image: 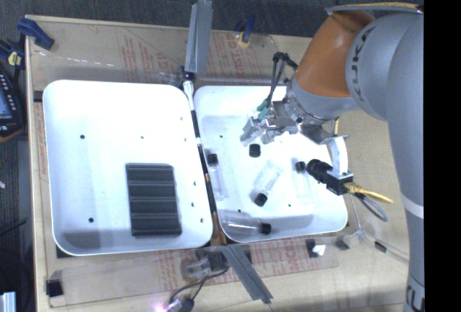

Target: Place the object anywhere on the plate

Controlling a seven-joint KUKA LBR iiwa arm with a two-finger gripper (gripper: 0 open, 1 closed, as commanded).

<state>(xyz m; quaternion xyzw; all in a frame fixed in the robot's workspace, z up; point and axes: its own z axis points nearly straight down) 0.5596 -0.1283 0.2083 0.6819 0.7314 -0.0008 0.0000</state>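
Observation:
The plate (153, 199) is a dark ribbed rectangle lying in the left bin (72, 109), toward its front. My gripper (261, 129) hangs over the upper middle of the right bin (223, 105), far from the plate. A small black piece (254, 150) sits just below the gripper; whether they touch is unclear. A clear vial (266, 179) with a black cap lies tilted in the middle of the right bin. Another clear vial (215, 175) lies along that bin's left wall. A third clear vial (245, 221) rests at its front edge.
A raised rim divides the two bins at the middle (198, 152). A grey metal bar (198, 33) stands behind the bins. Blue clamps (34, 33) sit at the bench's far left corner. The left bin's white floor lies around the plate.

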